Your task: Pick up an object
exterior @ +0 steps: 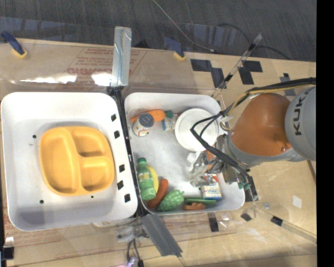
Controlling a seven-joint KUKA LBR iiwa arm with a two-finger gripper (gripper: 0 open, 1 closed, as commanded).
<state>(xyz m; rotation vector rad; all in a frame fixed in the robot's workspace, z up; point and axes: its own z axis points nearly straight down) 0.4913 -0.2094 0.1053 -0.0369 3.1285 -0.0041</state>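
Lying flat, small box [211, 192], colourful label.

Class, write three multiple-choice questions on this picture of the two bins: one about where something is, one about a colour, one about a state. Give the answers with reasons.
1. Where is the yellow divided tray?
A. left bin
B. right bin
C. on the floor

2. What colour is the plate in the right bin?
A. white
B. red
C. black

3. Where is the gripper?
A. over the left bin
B. low in the right bin, among the items
C. off the bench

Answers: 1 A, the tray sits in the left bin. 2 A, the round plate is white. 3 B, the arm's end is beside a small carton.
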